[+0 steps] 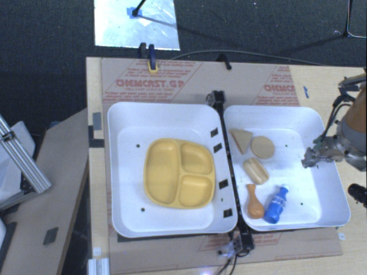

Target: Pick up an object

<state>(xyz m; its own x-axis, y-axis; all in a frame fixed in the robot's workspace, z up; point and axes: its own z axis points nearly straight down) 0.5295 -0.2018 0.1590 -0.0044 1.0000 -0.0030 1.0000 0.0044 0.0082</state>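
Two shallow white bins sit side by side on the bench (pixel 97 222), which is covered by a brown cardboard sheet (pixel 172 79) printed with red lettering. The left bin (pixel 123 125) carries a yellow divided plate (pixel 179 172) with three compartments, lying flat near the bin's middle. The right bin (pixel 309 119) holds the loose pieces, all gathered in its left half: a tan wedge-shaped piece (pixel 242 140) near the dividing wall, a round tan disc (pixel 263 147) just beside it on the right, a pale bread-roll-shaped piece (pixel 256 171) below them, an orange pear-shaped piece (pixel 254 202) lower down with its narrow end pointing up, and a small blue bottle (pixel 276 204) with a white label lying tilted just beside the orange piece, near the bin's front wall. The arm (pixel 352 125) comes in from the right, its orange band visible at the frame's edge, and the claw (pixel 312 157) hovers over the right side of the right bin, well apart from every loose piece. Nothing is seen between its fingers, but it is too small and dark to tell whether it is released or clenched. Black clips (pixel 217 98) join the bins along their shared edge, and a shiny metal sheet (pixel 136 16) lies on the dark floor beyond the bench.
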